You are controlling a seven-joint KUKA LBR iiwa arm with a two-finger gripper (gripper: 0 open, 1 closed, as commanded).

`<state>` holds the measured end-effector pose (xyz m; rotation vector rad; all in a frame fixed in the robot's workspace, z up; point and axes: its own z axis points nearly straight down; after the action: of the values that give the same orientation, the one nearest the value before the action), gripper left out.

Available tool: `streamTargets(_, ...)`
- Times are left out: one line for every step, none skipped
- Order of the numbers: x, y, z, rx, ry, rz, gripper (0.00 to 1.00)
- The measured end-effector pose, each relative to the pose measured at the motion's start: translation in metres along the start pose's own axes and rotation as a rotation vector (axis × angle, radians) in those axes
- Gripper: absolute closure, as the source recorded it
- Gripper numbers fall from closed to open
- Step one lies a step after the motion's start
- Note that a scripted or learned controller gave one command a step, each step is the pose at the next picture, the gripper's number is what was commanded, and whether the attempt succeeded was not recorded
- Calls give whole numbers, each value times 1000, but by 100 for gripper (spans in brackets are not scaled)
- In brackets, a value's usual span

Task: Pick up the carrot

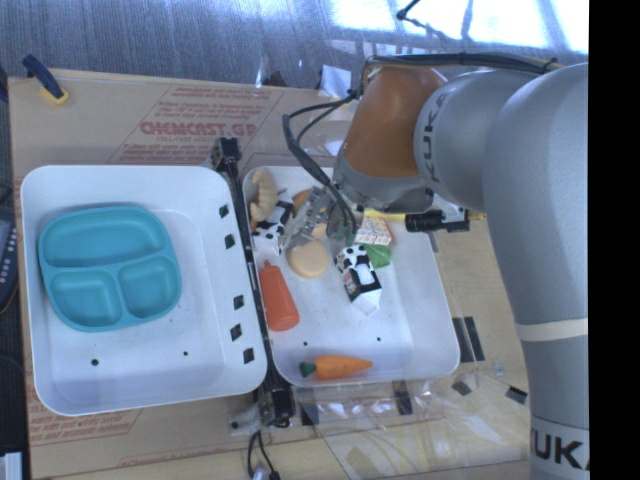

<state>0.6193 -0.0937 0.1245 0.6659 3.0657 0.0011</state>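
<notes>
Fig.: my arm (500,168) reaches in from the table's right side, orange band above the wrist, over the right bin (425,298). My pincer (318,218) hangs low in that bin's far half, w/ cables looping round the wrist. Whether my pincer is apart or together I cannot tell; the wrist and clutter mask it. Nothing is seen clamped in it.

Carrot (338,366): lies flat near the right bin's near edge, approx. midway along that edge, green end toward the left bin, orange tip toward the table's right side. It is well apart from my pincer and touches no other item.

Other contents, right bin: orange-red bottle (277,295) lying along the bin's left wall; round tan piece (309,260) just beside my pincer on its near side; black-and-white cow-print carton (357,273) tilted, near the bin's centre, w/ a green item (380,255) beside it; pale knobbly item (263,194) at the far-left corner; small cow-print item (268,236) close to the left wall.

Left bin (60,383): holds a teal divided plate (108,265), three compartments, in its left half. Brown printed cardboard (190,123) covers the table beyond the bins; a blue-and-yellow clamp (45,80) sits at the table's far-left corner.
</notes>
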Motion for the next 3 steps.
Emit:
streamTargets(-44, -29, -2, 2, -1, 140, 0)
streamTargets(-49, -37, -54, 2, -2, 440, 0)
streamTargets(-33, -9, 2, -1, -9, 498, 0)
